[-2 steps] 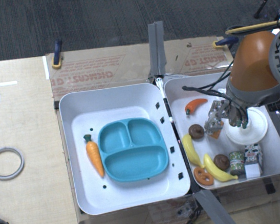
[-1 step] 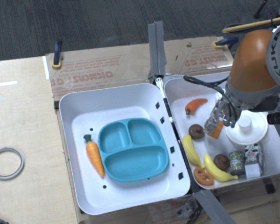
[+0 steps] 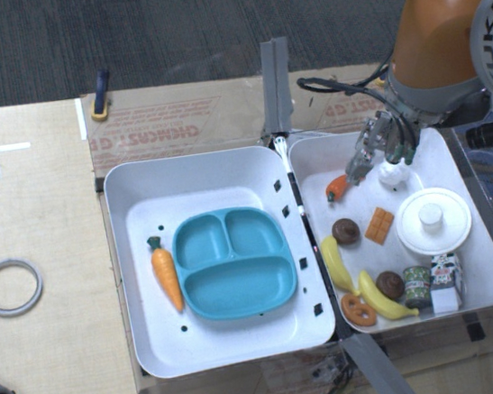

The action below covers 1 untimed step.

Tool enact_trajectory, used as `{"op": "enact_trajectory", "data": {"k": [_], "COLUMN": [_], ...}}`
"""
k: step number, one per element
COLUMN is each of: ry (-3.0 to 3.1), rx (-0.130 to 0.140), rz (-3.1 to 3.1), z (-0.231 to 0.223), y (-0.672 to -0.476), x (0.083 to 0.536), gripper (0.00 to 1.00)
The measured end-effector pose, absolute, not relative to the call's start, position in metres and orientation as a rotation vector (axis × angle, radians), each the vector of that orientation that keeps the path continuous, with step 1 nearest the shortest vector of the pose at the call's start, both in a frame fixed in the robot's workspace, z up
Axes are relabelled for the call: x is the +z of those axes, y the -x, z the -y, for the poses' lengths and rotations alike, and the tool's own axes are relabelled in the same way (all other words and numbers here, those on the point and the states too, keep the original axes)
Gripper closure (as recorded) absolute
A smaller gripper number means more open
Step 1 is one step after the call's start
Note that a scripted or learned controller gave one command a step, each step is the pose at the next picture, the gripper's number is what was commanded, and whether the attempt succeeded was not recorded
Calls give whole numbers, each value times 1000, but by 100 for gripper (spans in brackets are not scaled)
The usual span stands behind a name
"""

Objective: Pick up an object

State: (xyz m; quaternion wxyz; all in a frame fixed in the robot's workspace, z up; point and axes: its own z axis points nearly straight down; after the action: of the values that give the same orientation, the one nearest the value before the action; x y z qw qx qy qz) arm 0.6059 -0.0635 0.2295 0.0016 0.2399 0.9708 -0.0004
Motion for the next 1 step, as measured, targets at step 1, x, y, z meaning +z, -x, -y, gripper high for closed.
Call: {"op": "enact_trajectory", "data": {"k": [1], "ry": [-752], "rx": [-2], "rz": [-3048], "z": [63], "y": [-606], "x": [229], "gripper": [0]}}
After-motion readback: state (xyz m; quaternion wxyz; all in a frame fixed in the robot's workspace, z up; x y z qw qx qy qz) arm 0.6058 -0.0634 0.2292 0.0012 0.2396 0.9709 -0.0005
